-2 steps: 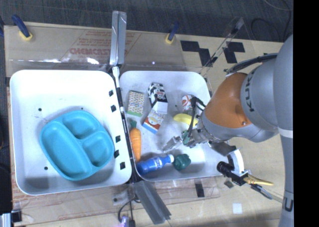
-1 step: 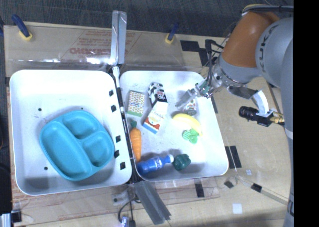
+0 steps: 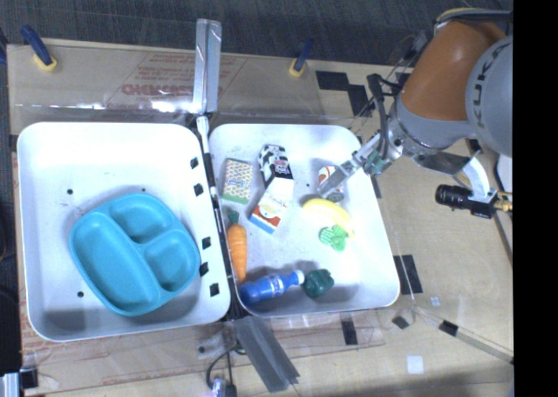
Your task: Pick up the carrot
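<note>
The carrot is lying in the right-hand bin, low on its left side, touching the dividing wall and pointing down the frame. Just below it a blue bottle is lying across the bin floor with a dark green piece at its cap end. The pincer is hanging over the bin's upper right area, well apart from the carrot, near a yellow banana; how far it is parted cannot be told, and nothing is showing between its fingers. A blue divided plate is sitting in the left-hand bin.
</note>
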Tool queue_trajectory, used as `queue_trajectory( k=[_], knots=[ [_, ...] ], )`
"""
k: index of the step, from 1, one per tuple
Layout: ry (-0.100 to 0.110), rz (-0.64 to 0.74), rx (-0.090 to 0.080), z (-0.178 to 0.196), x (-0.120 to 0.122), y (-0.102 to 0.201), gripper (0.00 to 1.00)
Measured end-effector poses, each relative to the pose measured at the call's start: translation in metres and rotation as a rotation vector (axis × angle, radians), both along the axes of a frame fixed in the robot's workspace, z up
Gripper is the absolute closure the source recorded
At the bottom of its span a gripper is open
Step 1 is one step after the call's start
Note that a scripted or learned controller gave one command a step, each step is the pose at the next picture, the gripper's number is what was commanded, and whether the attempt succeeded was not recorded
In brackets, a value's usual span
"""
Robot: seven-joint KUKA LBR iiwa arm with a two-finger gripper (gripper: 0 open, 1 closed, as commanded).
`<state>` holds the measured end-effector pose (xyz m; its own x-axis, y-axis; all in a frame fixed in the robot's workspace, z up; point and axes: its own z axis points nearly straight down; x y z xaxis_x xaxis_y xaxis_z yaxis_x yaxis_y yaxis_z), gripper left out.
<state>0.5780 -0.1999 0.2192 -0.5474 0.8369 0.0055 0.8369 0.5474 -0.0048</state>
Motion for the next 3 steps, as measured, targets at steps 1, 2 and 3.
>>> queue_trajectory(
  k=[1,2,3],
  knots=[
    [0.001,0.334,0.003,-0.045,-0.064,0.027,0.0],
    [-0.012,0.494,-0.004,-0.117,-0.084,0.088,0.0],
    [-0.003,0.498,0.002,-0.112,-0.085,0.089,1.0]
  ],
)
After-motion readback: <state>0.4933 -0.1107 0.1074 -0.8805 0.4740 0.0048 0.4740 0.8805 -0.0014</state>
